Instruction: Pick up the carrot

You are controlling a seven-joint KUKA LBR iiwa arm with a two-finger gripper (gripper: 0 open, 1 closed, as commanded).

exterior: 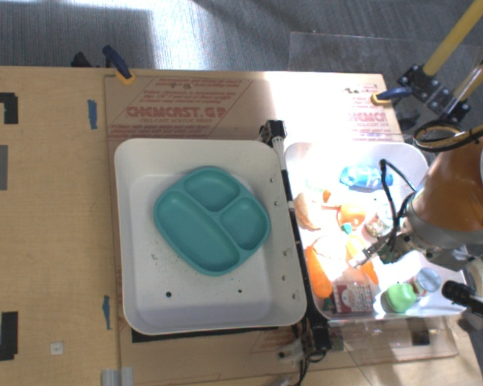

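Carrot (317, 273) against right bin's (299, 153) left wall, long axis along it. Left of gripper (376, 250), apart. Claw's state: cannot tell.

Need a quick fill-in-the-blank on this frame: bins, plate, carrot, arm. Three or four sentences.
1. The teal three-compartment plate lies in the ____ white bin.
2. The orange carrot lies in the ____ white bin.
3. The plate has ____ compartments.
4. The grey arm's band above the wrist is ____.

Missing words: left; right; three; orange
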